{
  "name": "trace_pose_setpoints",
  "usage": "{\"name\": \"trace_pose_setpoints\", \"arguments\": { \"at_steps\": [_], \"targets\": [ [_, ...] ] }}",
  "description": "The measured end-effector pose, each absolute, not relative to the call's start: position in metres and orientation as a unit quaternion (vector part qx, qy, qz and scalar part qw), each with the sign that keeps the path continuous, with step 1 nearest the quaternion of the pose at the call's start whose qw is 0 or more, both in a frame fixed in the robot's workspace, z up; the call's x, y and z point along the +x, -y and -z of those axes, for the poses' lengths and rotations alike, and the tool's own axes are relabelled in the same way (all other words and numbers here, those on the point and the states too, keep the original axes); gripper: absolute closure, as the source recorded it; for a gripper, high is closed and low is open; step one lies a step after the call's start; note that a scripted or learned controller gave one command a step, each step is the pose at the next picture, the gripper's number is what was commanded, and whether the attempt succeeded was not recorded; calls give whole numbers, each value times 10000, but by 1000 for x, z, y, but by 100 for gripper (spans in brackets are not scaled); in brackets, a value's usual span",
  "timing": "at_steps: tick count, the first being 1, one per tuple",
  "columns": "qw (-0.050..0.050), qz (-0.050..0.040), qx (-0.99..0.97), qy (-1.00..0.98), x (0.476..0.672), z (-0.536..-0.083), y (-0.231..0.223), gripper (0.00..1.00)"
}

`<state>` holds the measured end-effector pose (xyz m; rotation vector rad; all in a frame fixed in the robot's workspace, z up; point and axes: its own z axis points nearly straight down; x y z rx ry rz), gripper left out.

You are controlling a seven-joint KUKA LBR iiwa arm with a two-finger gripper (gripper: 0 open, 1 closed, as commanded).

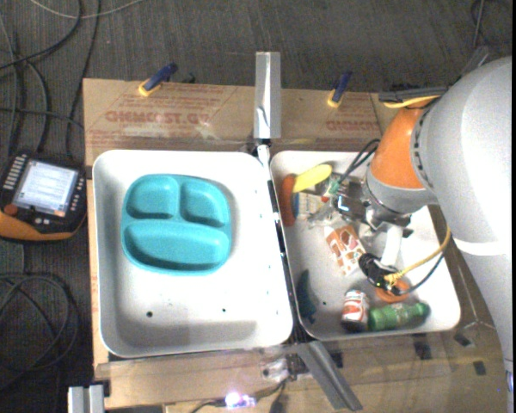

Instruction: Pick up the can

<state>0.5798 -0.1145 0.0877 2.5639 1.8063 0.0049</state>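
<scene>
Two white bins sit side by side on a sheet of brown cardboard point(181, 114). The left bin point(107, 256) fills the middle left of the frame and holds a teal divided tray point(178, 223), lying flat in its upper half.

The right bin point(443, 295) is crowded. The grey arm point(477, 170) comes in from the right edge, its orange band point(400, 157) over the bin's upper right part. The gripper point(337, 203) hangs over the bin's upper middle, amid small clutter; from this angle I cannot tell whether it is wide or narrow, and nothing can be made out held in it.

The can point(354, 308), red and white, is near the bin's bottom edge, below the gripper and well apart from it. A green bottle point(400, 315) lies on its side just to the right of the can, about touching it. A dark teal thing point(305, 292) lies to the can's left by the bin's left wall.

Higher up, a yellow piece point(312, 177) lies near the bin's top left corner, a red-orange piece point(286, 211) along the left wall below it, and a red and white patterned thing point(344, 248) sits between the gripper and the can.

At the far left of the frame, a handheld controller with a lit screen point(36, 194) rests on the dark floor.
</scene>
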Motion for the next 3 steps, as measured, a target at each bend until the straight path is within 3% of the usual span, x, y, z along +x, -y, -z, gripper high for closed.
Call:
{"name": "trace_pose_setpoints", "arguments": {
  "at_steps": [1,2,3],
  "targets": [
    [27,-16,8176,-5758,580,-88,115,0],
    [39,-29,8110,-5850,525,-88,157,0],
    [-20,50,8471,-5314,573,-180,217,0]
  ]
}}
